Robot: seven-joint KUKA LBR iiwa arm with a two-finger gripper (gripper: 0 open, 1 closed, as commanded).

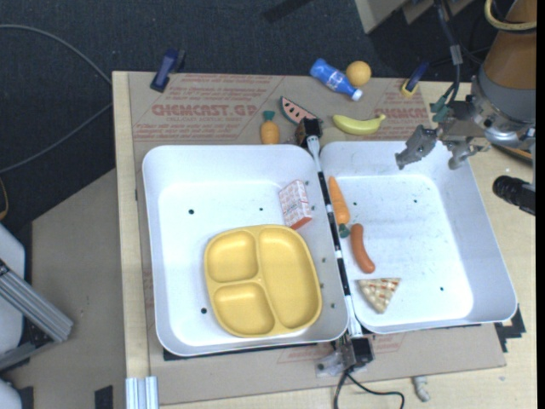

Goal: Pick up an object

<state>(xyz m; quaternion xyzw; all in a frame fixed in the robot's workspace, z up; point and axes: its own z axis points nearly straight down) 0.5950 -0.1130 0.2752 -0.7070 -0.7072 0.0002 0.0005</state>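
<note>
My gripper (436, 152) hovers over the far edge of the right bin (477, 254), with its two fingers (415, 149) spread open and nothing between them. Along this bin's left side lie a toy carrot (338, 200), a red sausage (363, 247) and a pizza slice (379, 293), all well to the left of and nearer than the gripper. The left bin (170, 194) holds a yellow compartment plate (262, 278) and a small red-and-white carton (295, 204).
On the board beyond the bins lie a banana (358, 124), a blue bottle (334, 77), an orange (358, 72), a watermelon slice (294, 109) and a small orange toy (270, 131). Blue clips (166, 71) sit at the board's far edge.
</note>
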